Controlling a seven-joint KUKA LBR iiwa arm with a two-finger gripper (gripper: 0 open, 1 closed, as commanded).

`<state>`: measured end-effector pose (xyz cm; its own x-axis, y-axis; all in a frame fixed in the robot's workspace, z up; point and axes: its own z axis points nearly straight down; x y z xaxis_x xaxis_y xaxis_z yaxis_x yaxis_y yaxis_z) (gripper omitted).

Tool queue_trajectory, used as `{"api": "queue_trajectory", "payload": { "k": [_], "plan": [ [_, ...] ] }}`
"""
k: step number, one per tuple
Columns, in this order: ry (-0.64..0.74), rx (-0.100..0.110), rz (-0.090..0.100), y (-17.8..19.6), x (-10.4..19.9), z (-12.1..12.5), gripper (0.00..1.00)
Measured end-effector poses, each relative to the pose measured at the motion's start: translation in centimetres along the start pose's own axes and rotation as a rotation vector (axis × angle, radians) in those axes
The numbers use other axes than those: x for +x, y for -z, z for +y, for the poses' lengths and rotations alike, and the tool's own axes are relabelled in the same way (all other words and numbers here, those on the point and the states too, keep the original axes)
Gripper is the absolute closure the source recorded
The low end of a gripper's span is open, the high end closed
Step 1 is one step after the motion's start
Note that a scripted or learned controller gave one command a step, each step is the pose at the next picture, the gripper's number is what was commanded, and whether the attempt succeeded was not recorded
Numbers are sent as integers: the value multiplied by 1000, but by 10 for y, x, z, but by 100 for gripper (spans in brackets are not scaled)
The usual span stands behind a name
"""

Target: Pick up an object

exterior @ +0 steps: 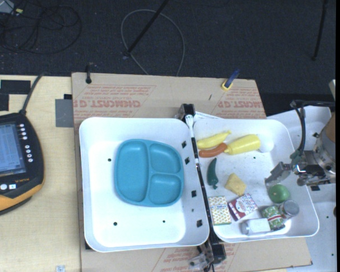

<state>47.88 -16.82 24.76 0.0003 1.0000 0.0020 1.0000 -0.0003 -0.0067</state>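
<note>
The claw [284, 173], fingers spread and gripping nothing, is hovering just above the green ball [279, 194], risking nudging it toward the can [289, 209] beyond.

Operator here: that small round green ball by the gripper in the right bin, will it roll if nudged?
Probably. The small round green ball looks smooth and spherical, so it likely rolls. It sits near the right white bin's wall, which may stop it. The gripper is close beside it.

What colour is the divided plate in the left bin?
Light blue, or turquoise: the divided plate shows plainly in the camera view.
</note>
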Motion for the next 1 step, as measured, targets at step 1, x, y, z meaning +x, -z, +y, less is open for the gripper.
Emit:
{"api": "queue_trajectory", "payload": {
  "k": [1],
  "plan": [
    [2,10,5,-158,23,35,0]
  ]
}}
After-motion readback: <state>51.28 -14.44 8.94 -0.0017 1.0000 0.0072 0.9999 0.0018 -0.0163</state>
